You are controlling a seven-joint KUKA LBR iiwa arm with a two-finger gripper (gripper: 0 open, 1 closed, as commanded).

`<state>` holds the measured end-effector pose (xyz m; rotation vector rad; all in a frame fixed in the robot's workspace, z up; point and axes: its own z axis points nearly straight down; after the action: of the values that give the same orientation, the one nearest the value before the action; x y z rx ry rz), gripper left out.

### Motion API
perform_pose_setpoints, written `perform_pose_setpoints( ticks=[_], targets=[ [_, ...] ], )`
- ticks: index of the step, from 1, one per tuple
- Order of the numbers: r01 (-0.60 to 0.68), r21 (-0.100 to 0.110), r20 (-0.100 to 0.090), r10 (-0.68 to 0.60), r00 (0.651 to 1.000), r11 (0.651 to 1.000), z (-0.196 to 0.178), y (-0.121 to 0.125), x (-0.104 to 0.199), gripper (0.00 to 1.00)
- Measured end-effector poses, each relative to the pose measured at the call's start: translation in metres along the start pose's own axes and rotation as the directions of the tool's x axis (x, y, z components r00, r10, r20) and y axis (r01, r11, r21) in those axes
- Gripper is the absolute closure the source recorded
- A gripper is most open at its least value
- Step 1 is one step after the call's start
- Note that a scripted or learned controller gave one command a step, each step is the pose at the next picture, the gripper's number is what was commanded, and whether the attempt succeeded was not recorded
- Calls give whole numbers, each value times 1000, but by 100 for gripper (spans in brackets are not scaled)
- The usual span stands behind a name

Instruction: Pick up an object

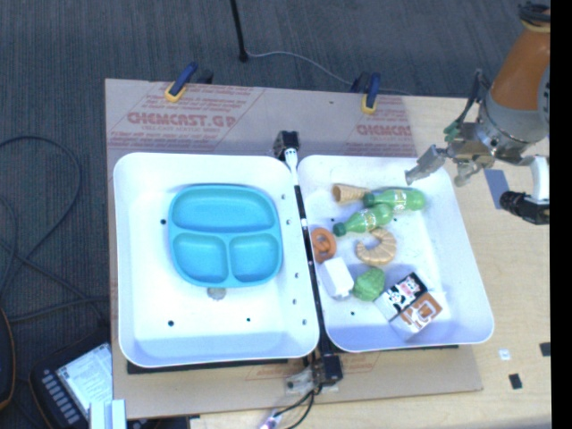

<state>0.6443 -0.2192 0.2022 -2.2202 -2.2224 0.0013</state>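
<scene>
While the gripper (444, 161) hangs with spread, empty fingers above the right bin (474, 266)'s far right corner, the toys sit crowded mid-bin: green bottle (399, 199), croissant (376, 248), small carton (409, 300). Packed so tightly, I'd worry a descent catches two things, or nudges the round bottle aside.

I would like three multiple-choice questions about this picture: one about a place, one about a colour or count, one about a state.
1. Where does the blue tray lie?
A. left bin
B. right bin
C. on the cardboard

2. How many compartments does the tray have?
A. two
B. three
C. five

3. Where is the gripper?
A. over the tray
B. pressed on the croissant
C. over the right bin's upper right corner

Answers: 1 A, the tray fills the left bin. 2 B, one wide, two small. 3 C, it is apart from the croissant.
</scene>
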Motion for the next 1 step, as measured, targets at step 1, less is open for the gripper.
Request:
perform_pose_setpoints(
  ticks=[1],
  targets=[
    [-1, -4, 2, 1, 1000, 1000, 115, -44, 36, 0]
  ],
)
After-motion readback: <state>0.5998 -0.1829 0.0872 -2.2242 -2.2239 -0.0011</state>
